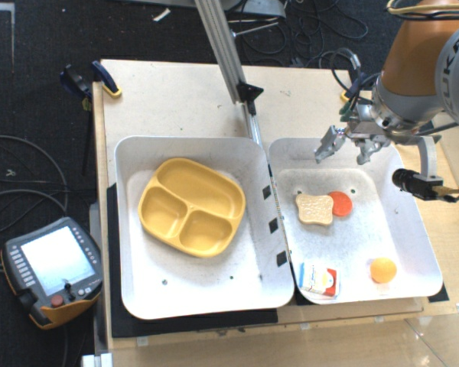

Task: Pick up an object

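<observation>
My gripper (344, 151) hangs open over the far edge of the right bin (413, 235), with nothing between its fingers. Below it, near the bin's middle, lies a slice of toast (315, 209) with a red round piece (340, 204) touching its right side. An orange ball (382, 270) rests near the bin's front right. A small white and red carton (319, 280) lies at the front left corner of that bin.
The left bin (138, 281) holds a yellow divided plate (191, 206). A metal pole (223, 40) slants up from between the bins. A teach pendant (50, 270) lies on the floor at the left. Cables trail behind the bench.
</observation>
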`<state>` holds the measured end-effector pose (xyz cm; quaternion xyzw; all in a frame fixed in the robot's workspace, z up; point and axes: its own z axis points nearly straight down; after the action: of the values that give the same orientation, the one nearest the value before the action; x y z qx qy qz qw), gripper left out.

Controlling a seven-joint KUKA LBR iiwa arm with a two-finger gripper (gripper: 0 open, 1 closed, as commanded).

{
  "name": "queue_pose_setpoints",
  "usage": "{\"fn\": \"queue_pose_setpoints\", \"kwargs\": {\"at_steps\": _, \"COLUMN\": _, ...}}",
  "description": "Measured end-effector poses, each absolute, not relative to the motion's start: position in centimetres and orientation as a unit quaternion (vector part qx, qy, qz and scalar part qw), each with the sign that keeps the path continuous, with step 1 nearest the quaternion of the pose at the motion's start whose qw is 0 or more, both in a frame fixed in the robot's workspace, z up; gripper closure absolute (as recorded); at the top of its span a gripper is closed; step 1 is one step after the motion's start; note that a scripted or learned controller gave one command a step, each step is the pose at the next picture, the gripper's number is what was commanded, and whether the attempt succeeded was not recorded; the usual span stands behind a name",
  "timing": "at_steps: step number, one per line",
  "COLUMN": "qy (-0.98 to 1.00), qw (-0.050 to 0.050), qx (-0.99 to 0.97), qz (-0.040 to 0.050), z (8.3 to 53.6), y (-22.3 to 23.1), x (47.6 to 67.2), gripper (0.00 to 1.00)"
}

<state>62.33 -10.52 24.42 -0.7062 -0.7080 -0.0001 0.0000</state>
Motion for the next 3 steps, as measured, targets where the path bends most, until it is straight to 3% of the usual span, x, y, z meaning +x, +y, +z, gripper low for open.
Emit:
{"fn": "queue_pose_setpoints", "kwargs": {"at_steps": 1, "qy": -0.708, "qw": 0.0, "qx": -0.706, "qz": -0.0001, "z": 24.4, "y": -10.5, "x": 62.3, "gripper": 0.0}}
{"fn": "queue_pose_setpoints", "kwargs": {"at_steps": 3, "qy": -0.707, "qw": 0.002, "qx": -0.707, "qz": 0.0018, "z": 15.6, "y": -10.1, "x": 61.8, "gripper": 0.0}}
